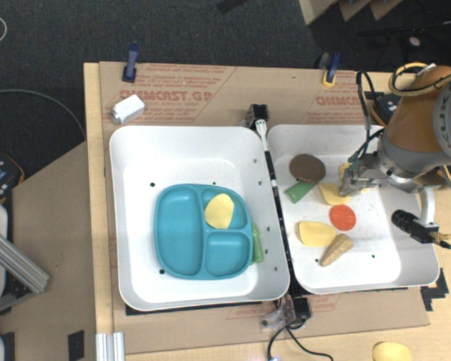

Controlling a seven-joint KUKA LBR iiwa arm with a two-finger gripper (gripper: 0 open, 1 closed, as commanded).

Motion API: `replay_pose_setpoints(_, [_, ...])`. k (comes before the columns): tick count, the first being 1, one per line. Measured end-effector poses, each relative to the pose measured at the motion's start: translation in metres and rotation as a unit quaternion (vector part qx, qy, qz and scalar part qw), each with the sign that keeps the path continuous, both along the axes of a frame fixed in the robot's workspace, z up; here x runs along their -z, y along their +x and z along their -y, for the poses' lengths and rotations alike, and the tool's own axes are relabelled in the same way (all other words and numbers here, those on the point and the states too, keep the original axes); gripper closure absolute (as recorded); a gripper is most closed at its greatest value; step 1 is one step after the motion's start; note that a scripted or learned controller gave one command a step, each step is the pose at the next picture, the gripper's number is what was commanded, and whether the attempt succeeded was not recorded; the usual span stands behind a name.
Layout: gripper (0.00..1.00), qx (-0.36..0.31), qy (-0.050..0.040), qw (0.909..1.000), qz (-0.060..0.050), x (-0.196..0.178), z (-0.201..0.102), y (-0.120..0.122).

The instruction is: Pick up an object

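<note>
The right bin (413, 273) holds several small toy foods. They are a brown round disc (307, 167), a green piece (299, 191), a pale yellow piece (331, 195), a red-orange ball (343, 217), a yellow wedge (316, 233) and a tan cone (335, 250). My gripper (353, 179) is low in this bin, at the right edge of the pale yellow piece and just above the red-orange ball. The grey and orange arm (421, 126) comes in from the right behind it.
The left bin (135, 164) holds a teal divided plate (184, 232) with a yellow food piece (219, 211) on it and a green piece (256, 243) at its right edge. A black part of the arm (413, 226) overhangs the right bin. Clamps hold the cardboard's far edge.
</note>
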State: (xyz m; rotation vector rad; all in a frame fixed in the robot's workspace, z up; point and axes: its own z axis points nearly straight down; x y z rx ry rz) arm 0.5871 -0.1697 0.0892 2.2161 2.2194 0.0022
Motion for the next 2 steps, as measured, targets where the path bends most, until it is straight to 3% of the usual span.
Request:
replay_pose_setpoints(1, [0.0,0.001,0.0012,1.0,-0.002,-0.001,-0.001,-0.002])
replay_pose_setpoints(2, [0.0,0.002,0.0033,1.0,-0.006,0.005,-0.029,-0.062])
